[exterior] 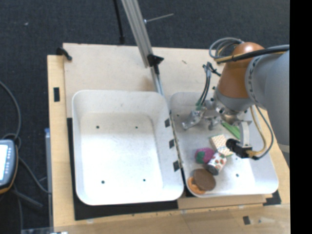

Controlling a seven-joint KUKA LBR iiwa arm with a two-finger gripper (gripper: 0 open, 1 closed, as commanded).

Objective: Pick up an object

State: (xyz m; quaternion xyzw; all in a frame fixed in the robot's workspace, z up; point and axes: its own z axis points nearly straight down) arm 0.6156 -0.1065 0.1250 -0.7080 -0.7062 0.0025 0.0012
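My gripper (201, 123) hangs low over the back half of the right bin (258, 177), under the orange wrist band. Its metal fingers (188, 123) stand apart, open, with bare bin floor between them. The objects lie in front of it and to its right. A magenta lump (204, 155) rests beside a small printed can (217, 164). A brown disc (204, 180) on an orange piece sits at the bin's front edge. A checkered yellow block (219, 141) and a green strip (231, 129) lie close under the wrist.
The left bin (122, 145) stands beside the right one, with a shared rim between them. A slanted aluminium post (139, 26) rises behind the bins. Cables and a black connector (235, 146) trail from the wrist over the right bin.
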